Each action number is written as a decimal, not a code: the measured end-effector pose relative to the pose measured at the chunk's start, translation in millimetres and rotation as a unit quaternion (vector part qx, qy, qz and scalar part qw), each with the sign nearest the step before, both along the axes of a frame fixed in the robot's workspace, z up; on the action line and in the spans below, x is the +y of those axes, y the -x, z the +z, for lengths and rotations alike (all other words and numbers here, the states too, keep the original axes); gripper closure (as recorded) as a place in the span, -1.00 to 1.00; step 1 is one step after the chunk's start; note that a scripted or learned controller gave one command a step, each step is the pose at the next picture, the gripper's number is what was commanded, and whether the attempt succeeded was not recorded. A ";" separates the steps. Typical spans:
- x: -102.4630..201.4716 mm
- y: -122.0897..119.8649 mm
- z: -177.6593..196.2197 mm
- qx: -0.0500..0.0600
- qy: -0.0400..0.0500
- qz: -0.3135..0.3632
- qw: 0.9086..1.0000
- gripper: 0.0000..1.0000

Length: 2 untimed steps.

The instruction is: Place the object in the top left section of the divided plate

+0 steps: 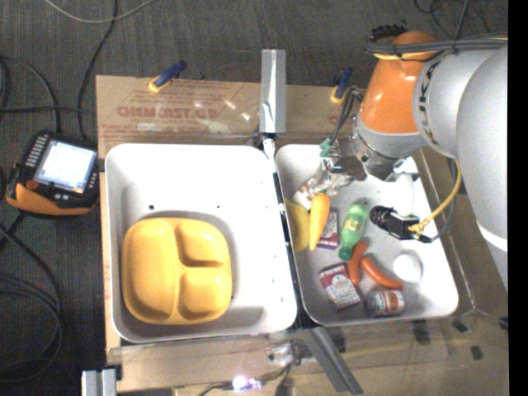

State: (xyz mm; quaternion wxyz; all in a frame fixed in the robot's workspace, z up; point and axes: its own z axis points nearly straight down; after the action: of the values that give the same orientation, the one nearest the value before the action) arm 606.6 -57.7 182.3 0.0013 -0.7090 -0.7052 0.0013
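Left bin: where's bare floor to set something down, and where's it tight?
Left bin: open floor behind the yellow divided plate and along its right side. Right bin: crowded with items mid-floor, gripper over its back-left corner.

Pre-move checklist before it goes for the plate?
1. Yellow divided plate sits in the left white bin: ok.
2. Top left section of the plate is free: ok.
3. Gripper is over the right white bin, above the orange carrot-shaped toy: ok.
4. Object held between the fingers: cannot tell.
5. Path across the divider between the bins is free: ok.
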 end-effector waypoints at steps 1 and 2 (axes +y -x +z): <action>78.8 14.7 18.0 0.000 0.000 -0.006 1.000 1.00; 141.5 39.9 0.2 0.000 -0.001 0.129 0.992 1.00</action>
State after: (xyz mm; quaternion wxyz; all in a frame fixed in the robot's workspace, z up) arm 566.6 83.8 182.4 0.0018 -0.6125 -0.7905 0.0010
